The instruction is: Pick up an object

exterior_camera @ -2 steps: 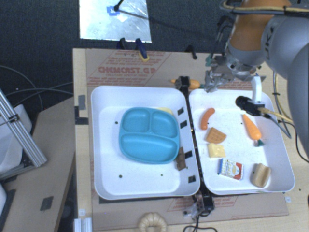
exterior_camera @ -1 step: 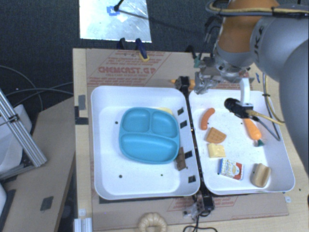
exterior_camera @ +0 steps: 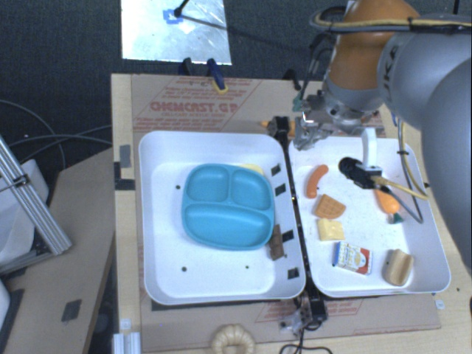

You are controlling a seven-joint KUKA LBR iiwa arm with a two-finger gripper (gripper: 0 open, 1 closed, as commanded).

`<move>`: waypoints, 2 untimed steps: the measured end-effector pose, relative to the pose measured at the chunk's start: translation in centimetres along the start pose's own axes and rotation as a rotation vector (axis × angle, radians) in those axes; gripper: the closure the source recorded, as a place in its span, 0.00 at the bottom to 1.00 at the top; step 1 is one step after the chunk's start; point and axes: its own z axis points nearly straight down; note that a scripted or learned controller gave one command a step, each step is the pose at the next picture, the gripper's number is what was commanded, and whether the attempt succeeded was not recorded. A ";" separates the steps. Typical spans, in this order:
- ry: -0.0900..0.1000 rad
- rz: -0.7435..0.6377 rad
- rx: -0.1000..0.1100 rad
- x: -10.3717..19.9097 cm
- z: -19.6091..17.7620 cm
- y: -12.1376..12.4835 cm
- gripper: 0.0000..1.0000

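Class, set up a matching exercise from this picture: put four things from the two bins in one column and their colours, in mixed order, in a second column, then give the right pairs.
Things:
1. divided tray
2. sausage
3. cheese piece
4. small box

Colours:
A. pale yellow
B. white, red and blue
C. light blue
D. orange-red

Pairs: 1-C, 2-D, 3-A, 4-B. The tray lies in the left bin; the other three lie in the right bin.

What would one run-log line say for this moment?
claw: above right bin's far-left corner | held: nothing seen | nearest: sausage | left bin: blue tray
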 end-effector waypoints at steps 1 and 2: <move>0.000 0.001 -0.002 -0.6 -0.3 1.5 1.00; 0.001 0.003 -0.002 -0.7 -1.3 1.1 1.00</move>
